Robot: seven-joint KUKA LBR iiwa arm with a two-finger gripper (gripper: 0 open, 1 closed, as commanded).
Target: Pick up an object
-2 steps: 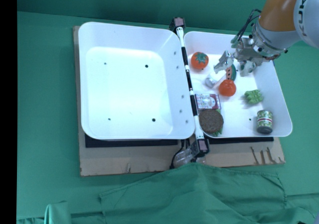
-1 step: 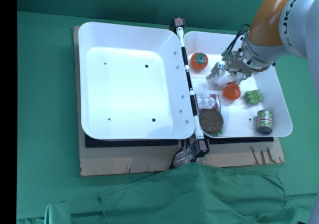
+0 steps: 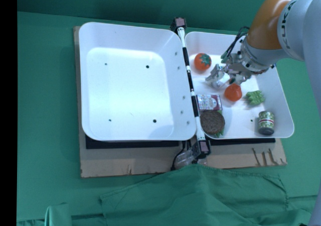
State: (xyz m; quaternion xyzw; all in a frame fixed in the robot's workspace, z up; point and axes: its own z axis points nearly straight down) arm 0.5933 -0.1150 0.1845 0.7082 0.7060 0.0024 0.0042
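Note:
My gripper (image 3: 226,79) hangs low over the middle of the right bin (image 3: 282,100), its fingers spread open. An orange-red ball (image 3: 233,92) lies just below the fingertips, close to them but not between them. A second orange fruit with a green top (image 3: 202,62) sits to the gripper's left, near the bin divider. A green leafy piece (image 3: 255,97) rests to the right of the ball. A small jar (image 3: 266,122) stands at the bin's front right. A pink packet (image 3: 208,102) and a brown burger patty (image 3: 212,122) lie at the front left.
The left bin (image 3: 95,44) stands beside the right one, parted by a black-and-white rod (image 3: 188,72). Both rest on a cardboard sheet (image 3: 125,167). Green cloth (image 3: 200,195) bunches at the bench front.

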